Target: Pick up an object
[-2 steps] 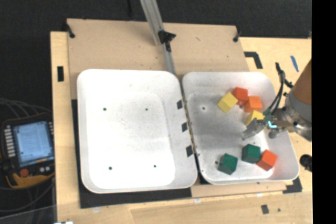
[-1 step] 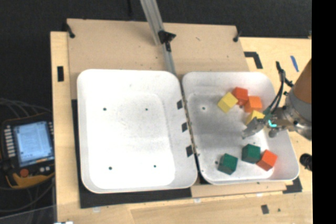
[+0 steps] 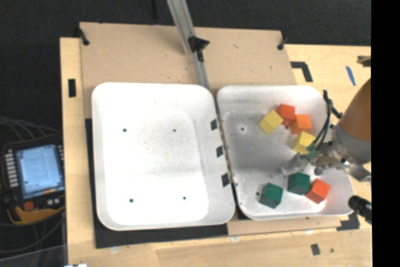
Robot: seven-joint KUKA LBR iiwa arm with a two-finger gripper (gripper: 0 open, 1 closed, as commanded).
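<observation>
While the fingers, their state unclear, hovered at lower right, the green block looked light, stiff, graspable by flat sides.

No text can be read (the pendant screen is blurred).

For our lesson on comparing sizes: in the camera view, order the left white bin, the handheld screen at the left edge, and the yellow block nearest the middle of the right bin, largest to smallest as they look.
1. Left white bin
2. Handheld screen
3. Yellow block

The gaps are plain, so no ties.
</observation>
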